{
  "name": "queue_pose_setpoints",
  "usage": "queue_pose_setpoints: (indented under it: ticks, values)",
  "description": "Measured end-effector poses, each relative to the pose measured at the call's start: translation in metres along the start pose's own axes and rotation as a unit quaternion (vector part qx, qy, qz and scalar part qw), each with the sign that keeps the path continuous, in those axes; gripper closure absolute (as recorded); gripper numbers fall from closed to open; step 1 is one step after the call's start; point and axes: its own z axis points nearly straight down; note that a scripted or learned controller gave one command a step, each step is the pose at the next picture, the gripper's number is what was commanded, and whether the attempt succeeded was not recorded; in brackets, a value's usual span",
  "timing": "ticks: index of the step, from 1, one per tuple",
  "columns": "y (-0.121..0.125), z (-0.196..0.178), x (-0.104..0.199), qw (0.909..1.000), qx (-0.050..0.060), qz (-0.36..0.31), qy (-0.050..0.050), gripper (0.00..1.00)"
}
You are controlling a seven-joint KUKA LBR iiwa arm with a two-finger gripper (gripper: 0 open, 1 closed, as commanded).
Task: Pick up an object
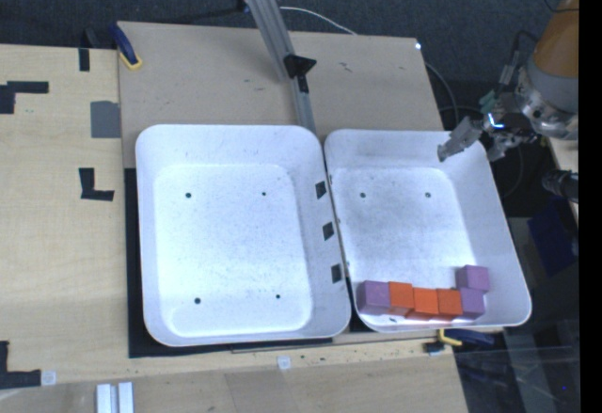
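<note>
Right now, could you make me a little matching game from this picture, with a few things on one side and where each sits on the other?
Things:
1. gripper
2. orange blocks
3. left bin
4. metal pole

Places:
A. along the right bin's near wall, between purple blocks
B. over the right bin's far right corner
C. beside the right bin
D. slanting down to the gap between the bins

Pairs: 1-B, 2-A, 3-C, 4-D

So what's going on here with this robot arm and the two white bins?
The arm's gripper sits at the upper right rim of the right bin, well away from the blocks, holding nothing. Those blocks, purple and orange ones, are bunched along the bin's near wall at its lower right corner. The left bin sits beside it. Nothing has been picked up yet.
</note>
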Motion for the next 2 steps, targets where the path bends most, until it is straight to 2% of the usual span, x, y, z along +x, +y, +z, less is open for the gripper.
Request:
queue_pose_setpoints:
  ticks: [1, 2]
  values:
    - [0.061, 0.071, 0.038, 1.0000, 0.001, -0.002, 0.001, 0.00]
    - [0.069, 0.156, 0.001, 1.0000, 0.004, 0.002, 0.000, 0.00]
